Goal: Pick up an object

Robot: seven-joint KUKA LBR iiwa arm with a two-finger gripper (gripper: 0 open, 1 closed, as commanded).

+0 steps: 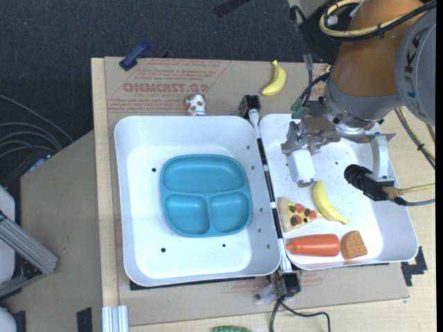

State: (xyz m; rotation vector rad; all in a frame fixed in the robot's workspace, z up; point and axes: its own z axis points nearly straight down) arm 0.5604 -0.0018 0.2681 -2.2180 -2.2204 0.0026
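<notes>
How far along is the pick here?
Done: the gripper is down in the right bin. In hand: nothing visible between its fingers. Left: the banana, pizza slice, carrot and cookie lie in that bin, none lifted.

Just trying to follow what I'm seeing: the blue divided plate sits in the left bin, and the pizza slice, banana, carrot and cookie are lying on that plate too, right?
Not quite. The blue divided plate is in the left bin, but the pizza slice, banana, carrot and cookie lie in the right bin, not on the plate. The camera view shows this.
</notes>
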